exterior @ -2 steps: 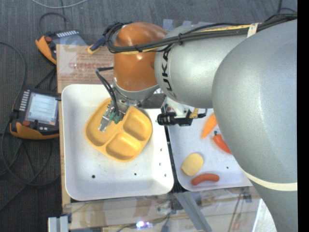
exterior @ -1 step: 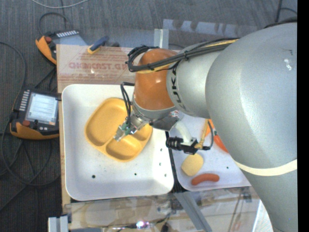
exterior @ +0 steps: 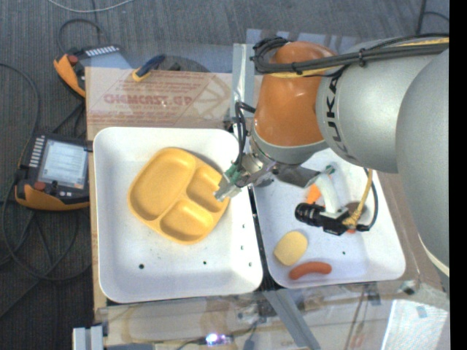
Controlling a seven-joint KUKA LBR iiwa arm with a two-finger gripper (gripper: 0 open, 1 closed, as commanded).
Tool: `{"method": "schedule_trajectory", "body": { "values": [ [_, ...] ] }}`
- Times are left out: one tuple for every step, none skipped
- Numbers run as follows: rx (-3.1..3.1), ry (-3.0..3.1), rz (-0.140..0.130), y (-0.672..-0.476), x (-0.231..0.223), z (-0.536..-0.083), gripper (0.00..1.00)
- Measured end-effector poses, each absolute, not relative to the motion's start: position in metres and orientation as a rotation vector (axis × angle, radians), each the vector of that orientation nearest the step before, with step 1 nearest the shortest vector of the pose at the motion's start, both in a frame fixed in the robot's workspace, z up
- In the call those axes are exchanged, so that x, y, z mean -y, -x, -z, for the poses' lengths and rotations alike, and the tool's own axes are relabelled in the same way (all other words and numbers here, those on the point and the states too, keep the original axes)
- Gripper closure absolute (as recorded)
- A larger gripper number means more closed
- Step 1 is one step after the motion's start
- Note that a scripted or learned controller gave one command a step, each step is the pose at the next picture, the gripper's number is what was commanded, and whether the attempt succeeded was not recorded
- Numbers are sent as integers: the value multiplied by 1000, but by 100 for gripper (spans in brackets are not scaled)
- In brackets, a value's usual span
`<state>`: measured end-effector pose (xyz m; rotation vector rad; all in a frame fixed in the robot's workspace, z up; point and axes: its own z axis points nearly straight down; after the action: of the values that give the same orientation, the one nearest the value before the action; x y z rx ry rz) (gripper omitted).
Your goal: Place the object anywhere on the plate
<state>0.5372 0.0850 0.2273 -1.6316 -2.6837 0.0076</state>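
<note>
Camera view. Two white bins side by side: left bin (exterior: pixel 146 275) and right bin (exterior: pixel 383 257). Reaching in from the right, one grey arm (exterior: pixel 379 100), covering the right bin's far end.

In the right bin, three loose things: one pale yellow lump (exterior: pixel 291 247), one red sausage (exterior: pixel 310 270) just beside it, and one small orange piece (exterior: pixel 314 193) further back.

In the left bin, one plate (exterior: pixel 171 195): yellow, rounded, three compartments, set askew. Over the plate's right edge, the gripper (exterior: pixel 223 190), slanting down-left; spread or pressed together, impossible to tell.
</note>
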Motion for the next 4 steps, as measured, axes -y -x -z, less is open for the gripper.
{"method": "schedule_trajectory", "body": {
  "values": [
    [2647,1690,-8,-576,-141,-237,100],
    [2586,1784,-9,-590,-223,-268,100],
    [2586,1787,-11,-590,-223,-268,0],
    [2588,1788,-21,-591,-223,-275,100]
  ]
}}
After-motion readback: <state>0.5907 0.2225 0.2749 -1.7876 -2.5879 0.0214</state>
